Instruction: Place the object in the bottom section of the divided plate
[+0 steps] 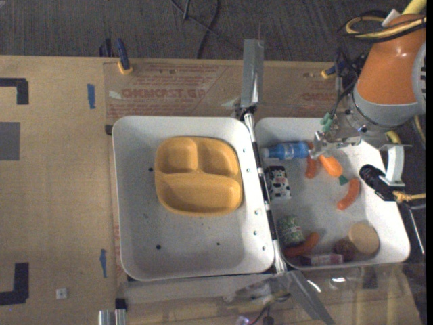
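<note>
Nearest, along the lower right bin (399, 246), lie a round tan disc (364, 237) and a green patterned can (291, 229); higher, the grey two-finger gripper (325, 147) hangs over a small orange carrot-like toy (331, 165), probably mid-pick, grip unclear; next comes lift and carry left over the divider to the yellow divided plate (198, 175), its wide bottom section free.

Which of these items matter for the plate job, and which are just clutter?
Job:
- divided plate, bottom section
- gripper
- orange carrot-like piece by the gripper, likely the object

Lying about:
- blue bottle
- green can
- round tan piece
- orange sausage-like piece
</note>
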Controlling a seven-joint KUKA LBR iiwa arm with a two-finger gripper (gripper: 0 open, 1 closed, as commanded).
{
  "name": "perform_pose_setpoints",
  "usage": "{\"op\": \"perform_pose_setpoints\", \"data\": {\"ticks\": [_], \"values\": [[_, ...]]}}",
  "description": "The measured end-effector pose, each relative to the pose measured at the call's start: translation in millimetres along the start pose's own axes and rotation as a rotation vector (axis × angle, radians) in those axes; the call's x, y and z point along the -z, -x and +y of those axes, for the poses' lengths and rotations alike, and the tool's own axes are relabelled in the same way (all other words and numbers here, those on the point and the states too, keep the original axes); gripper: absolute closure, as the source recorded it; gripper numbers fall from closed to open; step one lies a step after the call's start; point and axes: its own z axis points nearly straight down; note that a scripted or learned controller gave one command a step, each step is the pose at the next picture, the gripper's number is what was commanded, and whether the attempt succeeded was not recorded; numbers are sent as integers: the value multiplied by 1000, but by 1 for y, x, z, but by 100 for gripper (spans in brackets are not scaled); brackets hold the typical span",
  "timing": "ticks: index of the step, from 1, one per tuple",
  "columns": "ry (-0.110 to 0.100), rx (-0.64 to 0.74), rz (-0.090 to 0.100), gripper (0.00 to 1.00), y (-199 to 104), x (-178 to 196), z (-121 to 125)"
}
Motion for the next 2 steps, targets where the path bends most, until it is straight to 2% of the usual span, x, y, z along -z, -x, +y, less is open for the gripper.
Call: {"op": "perform_pose_setpoints", "data": {"ticks": [1, 2], "values": [[8, 274, -3, 100, 27, -126, -30], [5, 274, -1, 0, 27, -128, -31]]}}
